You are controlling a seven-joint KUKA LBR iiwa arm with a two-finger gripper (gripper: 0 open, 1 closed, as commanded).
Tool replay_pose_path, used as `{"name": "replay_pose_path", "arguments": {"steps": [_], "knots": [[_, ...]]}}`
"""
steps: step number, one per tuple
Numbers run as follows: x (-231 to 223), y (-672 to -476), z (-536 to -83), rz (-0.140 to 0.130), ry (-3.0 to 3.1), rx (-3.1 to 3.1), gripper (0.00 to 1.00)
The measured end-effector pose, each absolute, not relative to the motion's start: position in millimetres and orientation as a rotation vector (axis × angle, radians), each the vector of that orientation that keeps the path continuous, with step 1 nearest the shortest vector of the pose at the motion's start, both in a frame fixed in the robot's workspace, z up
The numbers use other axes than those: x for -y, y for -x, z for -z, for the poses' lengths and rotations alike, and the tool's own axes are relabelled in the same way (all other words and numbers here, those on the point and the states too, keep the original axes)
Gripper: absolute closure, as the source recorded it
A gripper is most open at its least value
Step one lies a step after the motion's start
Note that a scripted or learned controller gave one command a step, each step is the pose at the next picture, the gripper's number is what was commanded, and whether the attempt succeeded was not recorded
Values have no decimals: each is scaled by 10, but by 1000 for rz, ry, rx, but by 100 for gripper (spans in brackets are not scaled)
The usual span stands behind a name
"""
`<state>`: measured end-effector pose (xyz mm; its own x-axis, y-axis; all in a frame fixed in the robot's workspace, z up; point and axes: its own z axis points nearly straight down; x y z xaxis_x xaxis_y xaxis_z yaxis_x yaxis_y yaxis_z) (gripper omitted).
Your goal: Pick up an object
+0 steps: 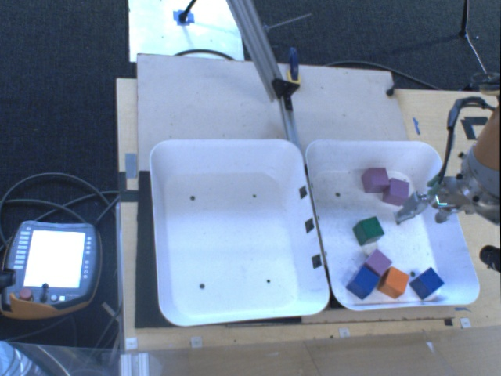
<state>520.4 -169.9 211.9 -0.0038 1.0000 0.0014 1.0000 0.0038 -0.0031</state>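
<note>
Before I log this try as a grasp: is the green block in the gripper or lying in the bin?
Lying in the bin. The green block rests on the right bin's floor, apart from the gripper, which is above it in the view.

From my station I can't read any text, label, brand or number here. The teach pendant point(48, 269) at the left has a lit screen, but it is washed out white and shows no legible characters. The cubes in the right bin point(462, 276) carry no markings I can make out, and neither bin bears a sign
</note>
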Motion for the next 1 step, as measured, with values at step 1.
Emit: {"name": "replay_pose_path", "arguments": {"steps": [1], "knots": [[1698, -5214, -2141, 2, 2218, 2226, 0]]}}
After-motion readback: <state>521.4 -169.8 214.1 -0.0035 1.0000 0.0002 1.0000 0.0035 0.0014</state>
